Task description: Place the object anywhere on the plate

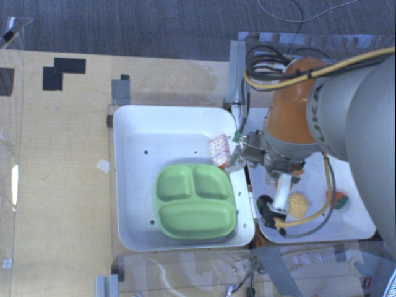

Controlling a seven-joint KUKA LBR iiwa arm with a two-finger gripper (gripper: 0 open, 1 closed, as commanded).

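A green divided plate lies in the left white bin, toward its front right. My gripper reaches in over the wall between the two bins, just above the plate's far right corner. It is shut on a small red-and-white patterned packet, which sticks out to the left of the fingertips. The packet hangs over the bin floor right beside the plate's rim, not over the plate itself.
The right bin holds a yellow knobbly object and a small orange piece, both partly under the arm. The grey and orange arm covers most of that bin. Cables lie behind the bins.
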